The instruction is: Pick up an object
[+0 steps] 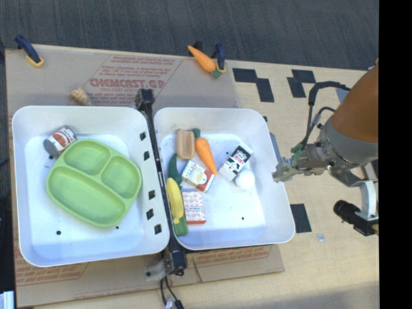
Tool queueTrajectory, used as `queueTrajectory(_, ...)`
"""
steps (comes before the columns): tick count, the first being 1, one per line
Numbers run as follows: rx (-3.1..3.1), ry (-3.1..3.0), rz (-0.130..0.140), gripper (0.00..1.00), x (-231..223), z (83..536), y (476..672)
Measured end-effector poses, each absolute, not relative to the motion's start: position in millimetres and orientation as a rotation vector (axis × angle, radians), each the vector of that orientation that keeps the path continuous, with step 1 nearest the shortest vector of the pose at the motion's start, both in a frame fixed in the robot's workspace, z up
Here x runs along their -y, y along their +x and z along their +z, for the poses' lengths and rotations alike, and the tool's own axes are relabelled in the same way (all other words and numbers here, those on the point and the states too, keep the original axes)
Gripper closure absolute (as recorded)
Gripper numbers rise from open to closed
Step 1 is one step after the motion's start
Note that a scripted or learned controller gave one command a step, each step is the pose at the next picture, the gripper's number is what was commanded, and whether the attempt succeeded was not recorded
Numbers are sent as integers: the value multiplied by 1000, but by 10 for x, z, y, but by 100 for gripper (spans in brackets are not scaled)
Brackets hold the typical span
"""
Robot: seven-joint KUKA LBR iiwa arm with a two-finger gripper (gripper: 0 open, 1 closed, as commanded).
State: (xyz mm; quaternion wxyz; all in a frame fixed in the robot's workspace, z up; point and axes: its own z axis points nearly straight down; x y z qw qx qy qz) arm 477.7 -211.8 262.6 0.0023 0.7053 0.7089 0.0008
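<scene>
**Camera setup: one fixed overhead view**

We're working with a single camera, mounted above the bench and looking down at a slant. It's sitting far enough back that we're seeing both white bins whole: left bin point(26, 192) and right bin point(270, 198), side by side mid-frame. We're also catching the cardboard sheet point(129, 76) under them and dark floor point(193, 11) along the top. The arm point(357, 118) is entering from the right edge, partly cropped.
</scene>
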Motion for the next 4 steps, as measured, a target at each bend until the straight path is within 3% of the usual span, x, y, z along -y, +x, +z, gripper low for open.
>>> queueTrajectory(1, -2229, 2217, -2, 100, 2107, 2163, 4765)
queueTrajectory(2, -2226, 2214, 2, 100, 1885, 2399, 4776)
queueTrajectory(3, -2228, 2215, 1, 100, 2109, 2444, 5075)
queueTrajectory(4, -2229, 2215, -2, 100, 2112, 2356, 4766)
